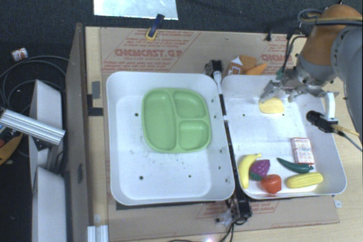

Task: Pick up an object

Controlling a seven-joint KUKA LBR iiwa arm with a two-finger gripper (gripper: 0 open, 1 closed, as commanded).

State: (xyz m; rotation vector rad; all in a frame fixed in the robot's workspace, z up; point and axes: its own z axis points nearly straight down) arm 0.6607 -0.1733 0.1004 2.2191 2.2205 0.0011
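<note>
At the left, a shallow white plastic bin [122,178] holds a pale green plastic tray with three compartments [175,120], lying flat near its middle. Beside it, across a dark seam, a second shallow white bin [244,122] carries the goods on offer. Along its near edge sit a curved yellow toy banana [247,167], a purple bunch of toy grapes [260,167], a red toy tomato [271,183], a dark green toy pepper [295,165] and a yellow toy corn cob [304,180], with a small red-and-white printed box [302,150] just behind them.

Toward that bin's far side lies a soft-edged pale yellow lump [271,105], well apart from the cluster. The grey arm's two-finger gripper [282,89] hangs right over it, arriving from the right; the lump lies just below and slightly left of the fingertips, its long axis running roughly left to right across the bin. The fingers appear spread to either side, though the slanted view blurs them, and nothing sits between them. Whether the tips touch the lump cannot be told. The coming move looks like a short drop and a squeeze across the lump's narrow width.
</note>
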